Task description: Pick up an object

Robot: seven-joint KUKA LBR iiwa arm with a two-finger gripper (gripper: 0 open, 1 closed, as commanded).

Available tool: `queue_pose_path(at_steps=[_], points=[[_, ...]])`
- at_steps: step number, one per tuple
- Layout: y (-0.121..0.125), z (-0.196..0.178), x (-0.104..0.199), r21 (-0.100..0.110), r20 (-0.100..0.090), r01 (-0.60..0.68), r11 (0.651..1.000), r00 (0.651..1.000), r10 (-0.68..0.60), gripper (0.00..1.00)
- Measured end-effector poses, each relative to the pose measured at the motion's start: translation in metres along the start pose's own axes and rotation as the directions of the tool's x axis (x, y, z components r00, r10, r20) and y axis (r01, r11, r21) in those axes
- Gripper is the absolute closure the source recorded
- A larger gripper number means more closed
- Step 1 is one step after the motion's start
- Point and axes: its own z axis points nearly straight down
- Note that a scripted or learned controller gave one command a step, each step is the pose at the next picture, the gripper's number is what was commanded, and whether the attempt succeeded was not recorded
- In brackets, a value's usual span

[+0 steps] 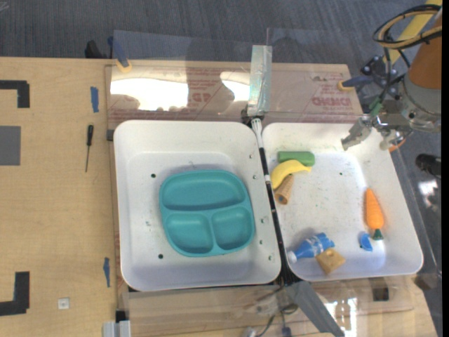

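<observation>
- Gripper above far right corner of right bin, at the rim, tilted.
- Two grey fingers spread apart, wide open, nothing between them.
- Carrot nearest object to the gripper: near right wall of right bin, below the jaws, apart from them, lying lengthwise along the wall, green end toward the near side.
- Small blue piece just beside the carrot's green end; shape too small to make out.
- Banana near left wall of right bin, well apart from the jaws; green block touching it on the far side; brown cone-like piece at its near end, kind unclear.
- Blue bottle-like item and tan chunk at the near edge of the right bin, touching or nearly so; cannot tell which.
- Left bin with teal tray, three compartments, lying flat in the middle.
- Arm cut off by the right edge; orange band partly seen; yellow and black cables looped above the wrist.
- Glare on clear sheet behind the bins; print on it hard to read.
</observation>
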Motion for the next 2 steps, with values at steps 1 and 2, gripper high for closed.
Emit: queue_pose_path(at_steps=[1, 2], points=[[-0.030, 0.094, -0.024, 0.007, -0.015, 0.074, 0.997, 0.997, -0.074, 0.00], [-0.096, 0.108, -0.020, -0.012, -0.013, 0.108, 0.994, 0.994, -0.108, 0.00]])
